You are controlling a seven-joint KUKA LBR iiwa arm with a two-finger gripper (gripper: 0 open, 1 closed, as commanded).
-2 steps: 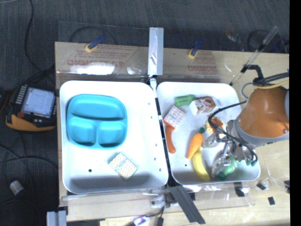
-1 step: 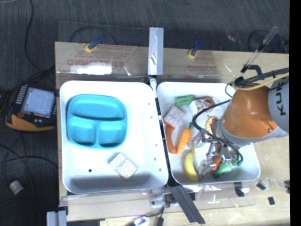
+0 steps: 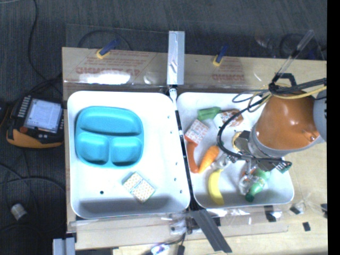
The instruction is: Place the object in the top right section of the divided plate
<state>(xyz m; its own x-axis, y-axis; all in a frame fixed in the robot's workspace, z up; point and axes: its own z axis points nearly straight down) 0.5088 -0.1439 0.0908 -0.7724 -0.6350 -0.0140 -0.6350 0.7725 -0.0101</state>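
Jaws are closing around the green bottle (image 3: 256,185) in the right bin (image 3: 287,195), looks like; gripper (image 3: 253,178) is sitting well right of the plate (image 3: 109,134), so it's heading left.

I see a turquoise divided plate (image 3: 109,135), a checkered packet (image 3: 138,186), an orange carrot (image 3: 203,160), a yellow banana (image 3: 214,186) and white bins (image 3: 78,195).

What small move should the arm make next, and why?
Probably settle the gripper down onto the green bottle it hovers over in the right bin. The blue divided plate sits in the left bin with its sections bare, so nothing has been delivered yet, and the view does not show a firm grasp.
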